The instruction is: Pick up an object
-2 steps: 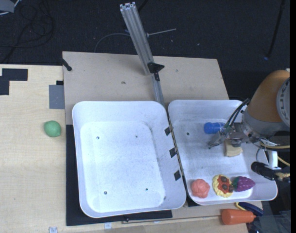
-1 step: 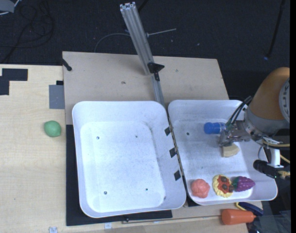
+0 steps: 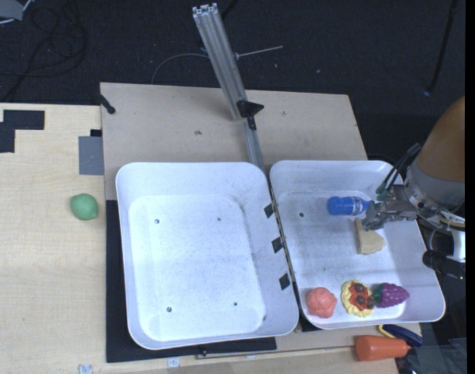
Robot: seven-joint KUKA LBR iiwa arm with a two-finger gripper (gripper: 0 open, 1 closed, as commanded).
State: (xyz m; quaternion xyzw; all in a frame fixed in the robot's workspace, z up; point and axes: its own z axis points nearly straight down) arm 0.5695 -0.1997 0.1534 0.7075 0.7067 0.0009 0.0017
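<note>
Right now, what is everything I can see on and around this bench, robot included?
White bins: two, white, side by side on the bench.
Blue bottle: one, blue, right bin, upper part.
Beige wedge: one, tan, right bin, below the bottle.
Orange-pink ball: one, right bin, front edge.
Yellow and red toy: one, right bin, beside the ball.
Purple grapes: one bunch, purple, right bin, front right.
Green ball: one, green, on the bench left of the bins.
Orange object: one, orange, on the bench in front of the right bin.
Metal rail: one, grey, behind the bins.
Gripper: one, dark, over the right bin near the bottle and wedge.
</note>
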